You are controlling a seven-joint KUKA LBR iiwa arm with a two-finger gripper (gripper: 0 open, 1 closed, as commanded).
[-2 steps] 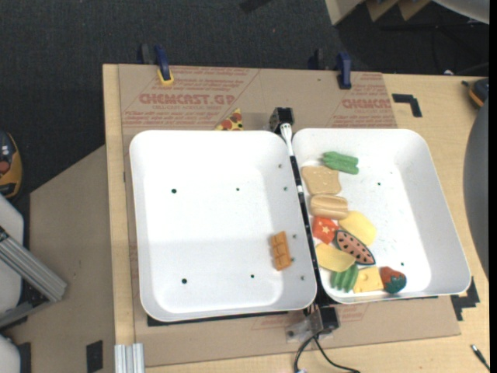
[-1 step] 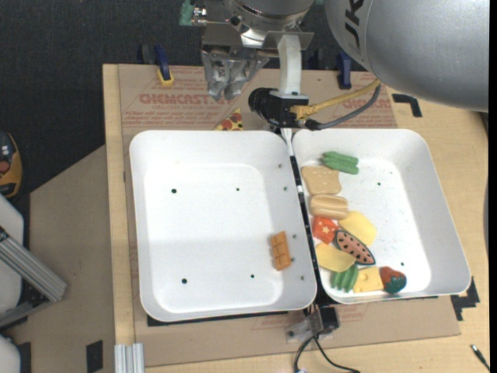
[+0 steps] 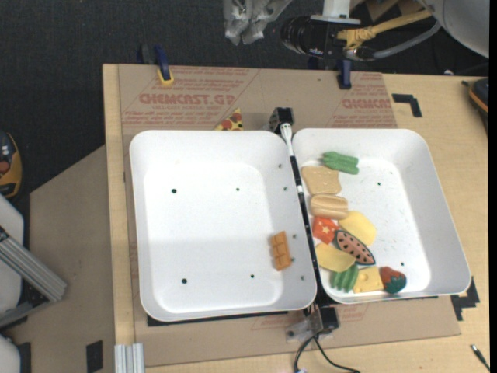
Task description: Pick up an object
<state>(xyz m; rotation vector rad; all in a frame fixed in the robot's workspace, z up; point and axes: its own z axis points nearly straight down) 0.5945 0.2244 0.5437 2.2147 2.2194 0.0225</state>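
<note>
Orange ridged piece (image 3: 279, 251) alone in left bin (image 3: 155, 169), just beside the inner wall. Crowded along the same wall in right bin (image 3: 435, 208): green pod (image 3: 340, 162), tan bread slice (image 3: 321, 181), red tomato (image 3: 324, 228), watermelon slice (image 3: 353, 247), several touching. Jaws high beyond the bins, near the top edge, blurred; cannot tell if open or closed, nothing seen between them. Likely trouble: striking the wall when descending on the orange piece, or, in the heap, closing on two toys and slipping off both.
</note>
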